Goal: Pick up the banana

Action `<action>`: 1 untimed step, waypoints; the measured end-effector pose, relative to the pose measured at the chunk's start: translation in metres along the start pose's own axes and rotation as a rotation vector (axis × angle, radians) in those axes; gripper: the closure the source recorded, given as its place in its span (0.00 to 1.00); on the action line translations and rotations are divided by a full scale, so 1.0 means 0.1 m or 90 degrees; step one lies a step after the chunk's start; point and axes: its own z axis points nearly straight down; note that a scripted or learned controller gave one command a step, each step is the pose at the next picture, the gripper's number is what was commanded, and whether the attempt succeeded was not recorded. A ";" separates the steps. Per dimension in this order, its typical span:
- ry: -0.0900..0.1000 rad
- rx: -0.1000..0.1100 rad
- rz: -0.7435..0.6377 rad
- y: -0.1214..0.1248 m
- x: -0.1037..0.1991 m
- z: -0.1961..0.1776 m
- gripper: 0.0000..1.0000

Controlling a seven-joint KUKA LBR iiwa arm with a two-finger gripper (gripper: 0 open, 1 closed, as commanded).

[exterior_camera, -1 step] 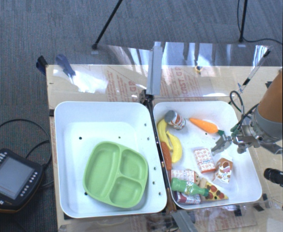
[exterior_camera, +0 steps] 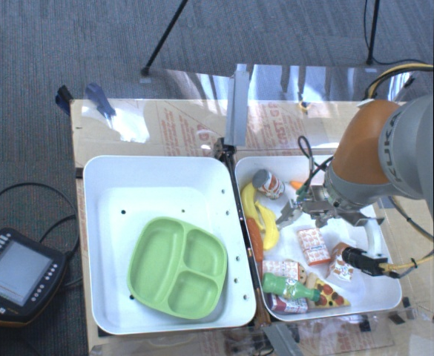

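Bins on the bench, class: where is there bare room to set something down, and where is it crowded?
Free: left bin floor between its far wall and the green divided plate. Crowded: right bin, with banana, can, small cartons, green bottle and the tool.

The arm (exterior_camera: pixel 395 154) is cut off at the right edge, the pendant (exterior_camera: pixel 12 277) at the left edge, and the labels on the small cartons (exterior_camera: pixel 314 245) are too small to read.
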 end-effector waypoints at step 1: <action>-0.001 -0.001 -0.170 0.07 0.26 0.31 0.00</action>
